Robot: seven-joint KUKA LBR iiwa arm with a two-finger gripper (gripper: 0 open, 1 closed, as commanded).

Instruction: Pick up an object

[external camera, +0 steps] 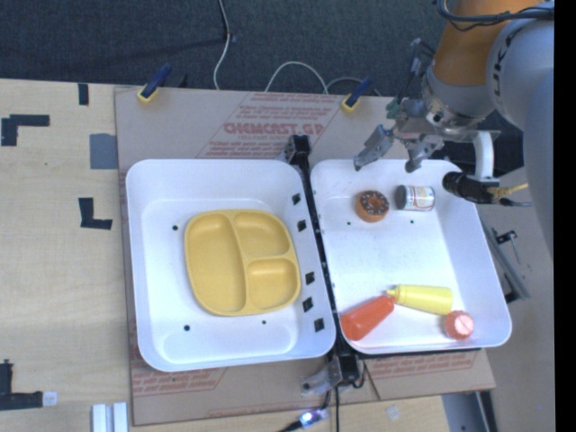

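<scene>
1. 2 shallow white bins sit side by side on a cardboard sheet (270, 129); the left bin (148, 268) and right bin (468, 241) meet along a black clipped seam running down the middle.
2. the gripper (391, 151) hangs above the far rim of the right bin, near its upper middle. its 2 fingers are spread apart with nothing between them.
3. the arm (490, 25) comes in from the upper right; its orange band sits high over the right bin's far right corner.
4. a small brown donut (371, 205) lies in the far part of the right bin, just below the gripper, with bare white floor around it on the left and near sides.
5. a small can (416, 197) lies on its side just right of the donut, close but apart, near the far wall.
6. a yellow bottle (421, 298) lies on its side near the front of the right bin; an orange-red carrot-shaped item (367, 318) lies beside it on the left, the two ends touching or nearly so.
7. a small pink-red round object (458, 325) sits close to the front right corner, just beside the rim.
8. the middle of the right bin is open floor between the far pair and the near group.
9. a yellow divided plate (241, 261) with 3 compartments lies centred in the left bin, with free margin on all sides.
</scene>
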